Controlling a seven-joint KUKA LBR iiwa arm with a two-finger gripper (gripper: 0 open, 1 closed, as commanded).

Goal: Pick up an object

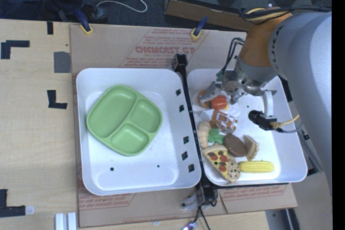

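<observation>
The right bin (288,161) holds a heap of toy food: a red-orange piece (218,102), a striped waffle-like piece (223,120), a green leafy piece (215,136), a pale bread-like piece (204,134), a brown piece (235,145), a pizza slice (222,163) and a corn cob (256,167). My gripper (229,90) hangs low over the bin's far left part, right above the red-orange piece. Whether anything sits between its fingers cannot be made out from this angle.
The left bin (97,169) holds a green divided plate (125,119). A black divider (185,116) runs between the bins. The grey arm fills the right side above the right bin. Blue and yellow clamps (197,28) grip the cardboard's far edge.
</observation>
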